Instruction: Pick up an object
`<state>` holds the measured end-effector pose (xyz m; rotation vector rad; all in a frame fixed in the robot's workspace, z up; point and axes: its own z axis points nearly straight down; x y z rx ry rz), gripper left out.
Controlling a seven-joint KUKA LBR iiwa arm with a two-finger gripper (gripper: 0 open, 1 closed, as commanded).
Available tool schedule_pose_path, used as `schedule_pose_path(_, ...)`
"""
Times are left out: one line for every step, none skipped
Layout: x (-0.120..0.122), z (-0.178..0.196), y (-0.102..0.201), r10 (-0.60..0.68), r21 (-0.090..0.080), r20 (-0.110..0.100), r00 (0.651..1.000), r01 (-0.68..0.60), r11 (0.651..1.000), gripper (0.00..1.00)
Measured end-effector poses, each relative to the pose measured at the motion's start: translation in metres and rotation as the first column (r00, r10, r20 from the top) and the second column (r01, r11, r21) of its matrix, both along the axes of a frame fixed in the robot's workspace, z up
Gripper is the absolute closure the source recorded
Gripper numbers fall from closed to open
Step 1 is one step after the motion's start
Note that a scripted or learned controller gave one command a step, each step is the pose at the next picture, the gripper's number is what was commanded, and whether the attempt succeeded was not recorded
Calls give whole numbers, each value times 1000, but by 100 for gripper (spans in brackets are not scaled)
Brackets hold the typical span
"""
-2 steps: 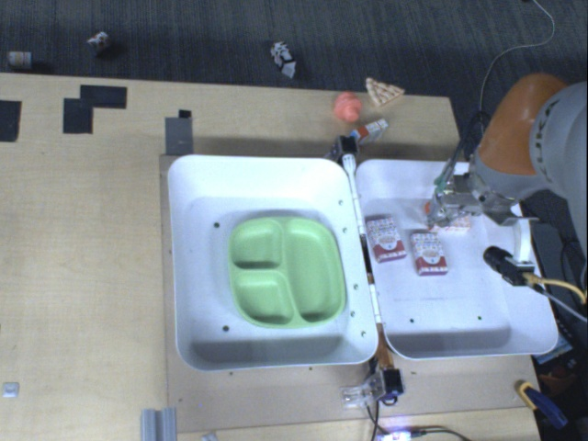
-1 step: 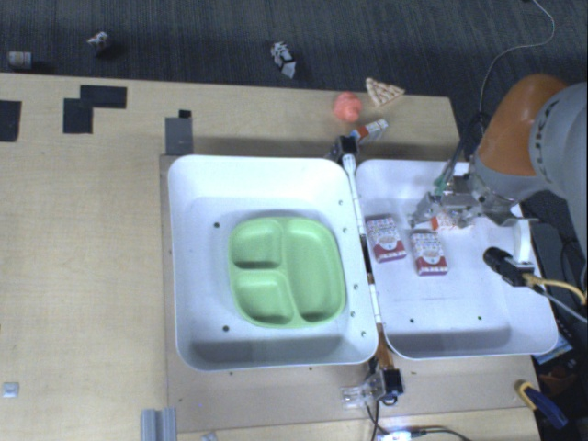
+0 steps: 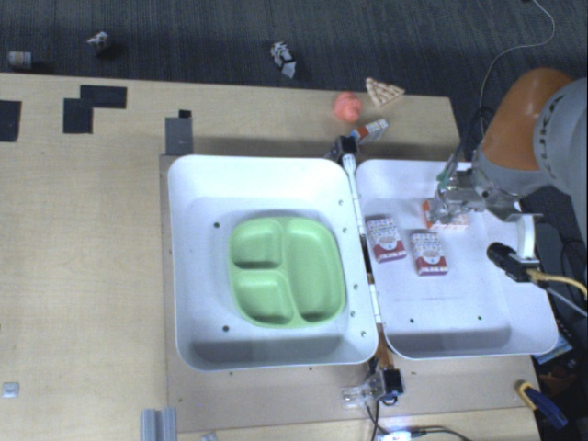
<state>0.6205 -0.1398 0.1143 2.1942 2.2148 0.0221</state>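
the counter [image 3: 83, 274] carries two white bins side by side. the left bin [image 3: 197, 200] holds a green divided plate [image 3: 287, 269]. the right bin [image 3: 514, 324] holds two small red-and-white packets: one packet [image 3: 385, 238] near the shared wall, a second packet [image 3: 428, 253] just beside it. the grey arm [image 3: 542, 150] reaches in from the right, and its claw [image 3: 450, 205] hangs low over the bin's upper part, close above a small orange-red piece [image 3: 428, 215]; whether the claw is wide or narrow i cannot tell. to do this grasp well, i judge it should centre over one item, descend straight, and close only once that item sits squarely between, keeping clear of the neighbouring packet.
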Motion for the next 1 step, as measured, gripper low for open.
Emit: schedule_pose_path(0,0,0,0,0,0,1000,0,1000,0)
